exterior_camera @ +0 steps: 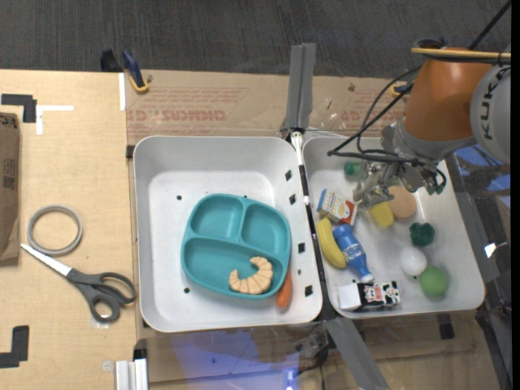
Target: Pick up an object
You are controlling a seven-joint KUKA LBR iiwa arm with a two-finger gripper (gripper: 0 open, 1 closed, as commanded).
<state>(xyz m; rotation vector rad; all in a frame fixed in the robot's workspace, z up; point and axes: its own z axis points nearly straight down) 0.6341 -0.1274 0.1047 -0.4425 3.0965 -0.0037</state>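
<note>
Nearest me in the right white plastic bin (463, 299) I see a small black-and-white box (379, 294) w/ a white block (349, 296) beside it. Then a round green ball (434, 282), a smooth white ball (413, 261) and a dark green bumpy thing (421, 234). A blue bottle (351, 249) lies touching a curved yellow banana (329, 243). A small white and orange carton (335, 205) sits past them.

In the left white bin (154, 242) there's a teal plastic tray w/ three parts (236, 245); a tan curly croissant toy (252, 275) lies in its near part. An orange carrot-like stick (283, 292) leans by the tray.

The metal two-finger gripper (375, 192) hangs over a yellow chunk (381, 214) and a tan round lump (402, 204). Can't tell if it's apart or together.

On the wooden bench: grey-handled scissors (81, 281) and a grey tape ring (54, 229).
</note>
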